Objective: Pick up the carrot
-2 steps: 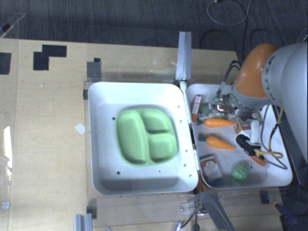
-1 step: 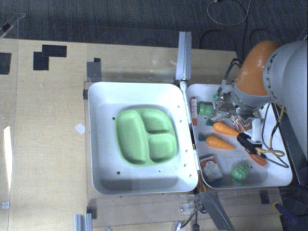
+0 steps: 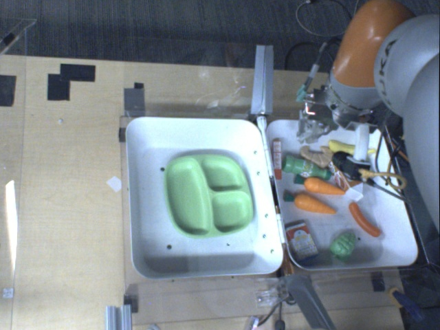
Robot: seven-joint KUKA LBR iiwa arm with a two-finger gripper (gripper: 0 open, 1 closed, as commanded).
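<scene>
Two orange carrots lie in the right bin [image 3: 399,253]. One carrot [image 3: 323,186] sits near the bin's middle, and a second carrot [image 3: 315,203] lies just in front of it, both pointing left to right. My gripper [image 3: 313,126] hangs over the far left part of that bin, above a pile of items and apart from both carrots. Nothing is visibly held by it. The grey arm with its orange band [image 3: 368,26] comes in from the upper right.
The right bin also holds a green bottle [image 3: 299,163], a red tube [image 3: 277,158], a yellow item [image 3: 340,146], an orange-red sausage [image 3: 364,220], a green broccoli piece [image 3: 343,245] and a small box [image 3: 301,239]. The left bin [image 3: 144,253] holds a green divided plate [image 3: 206,194].
</scene>
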